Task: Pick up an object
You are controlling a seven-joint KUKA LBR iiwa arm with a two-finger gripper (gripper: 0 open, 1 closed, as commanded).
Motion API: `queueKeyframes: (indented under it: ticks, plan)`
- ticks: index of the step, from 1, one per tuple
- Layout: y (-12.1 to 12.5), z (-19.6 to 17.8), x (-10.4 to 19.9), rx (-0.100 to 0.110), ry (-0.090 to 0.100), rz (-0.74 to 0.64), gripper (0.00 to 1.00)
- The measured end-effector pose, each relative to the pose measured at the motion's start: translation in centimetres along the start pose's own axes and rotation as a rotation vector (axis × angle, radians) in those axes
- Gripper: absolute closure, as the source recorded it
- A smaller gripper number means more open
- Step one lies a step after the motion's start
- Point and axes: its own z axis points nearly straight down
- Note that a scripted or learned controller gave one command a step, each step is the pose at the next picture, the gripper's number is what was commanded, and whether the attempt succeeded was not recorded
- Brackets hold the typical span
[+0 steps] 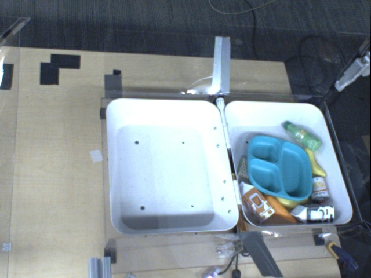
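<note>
In the right bin [330,133] we count one blue sectioned tray [279,168] lying over the heap, with one green bottle [301,135] near the bin's far side, one yellow banana [318,165] at the tray's right edge, one small brown jar [319,187], one white tube [316,214] and one brown-and-orange packet [262,206] along the near wall. The one left bin [165,167] adjoins it on the bench [52,172]. We cannot tell the state of the end effector.

You won't find any lettering you can read here. The orange-brown packet [259,204] and the small white bottle [317,214], both at the right bin's [272,113] front edge, carry printing too blurred to make out.
</note>
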Motion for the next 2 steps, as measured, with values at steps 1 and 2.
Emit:
queueKeyframes:
  ticks: [1,2]
  plan:
    - [4.7,-1.9,-1.1,0.002,0.001,0.241,0.00]
    - [4.1,-1.9,-2.1,0.004,0.000,0.644,0.00]
